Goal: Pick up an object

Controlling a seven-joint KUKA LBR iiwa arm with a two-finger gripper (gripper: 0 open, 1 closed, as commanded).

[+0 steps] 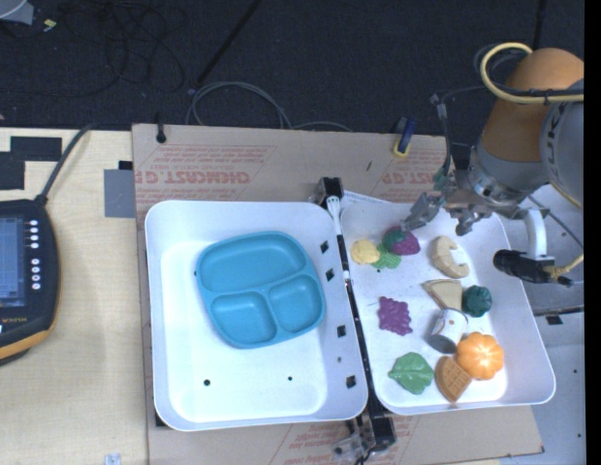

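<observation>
- We look down on a tabletop [233, 158] carrying two shallow white bins side by side.
- The left bin [174, 356] holds a blue divided plate [260, 287].
- The right bin [533, 356] holds the toy foods that could be picked: a yellow piece [365, 251], a purple cluster [404, 242] next to a small green bit [389, 258], a second purple cluster [395, 315], a cream slice [447, 257], a tan wedge [443, 294], a dark green piece [477, 300], an orange fruit [480, 355], a waffle-like piece [453, 379] and a green leaf [411, 372].
- The arm [528, 105] reaches in from the right, and its pincer [441, 211] hangs over the far edge of the right bin, near the upper purple cluster.
- The pincer looks spread, with nothing between its fingers.
- We judge the task barely begun: no object is lifted; choosing, closing and raising all remain.
- The fingertips are small and dark, so their exact height above the bin is hard to make out.
- A handheld screen [15, 269] at the left is cut off by the frame.
</observation>
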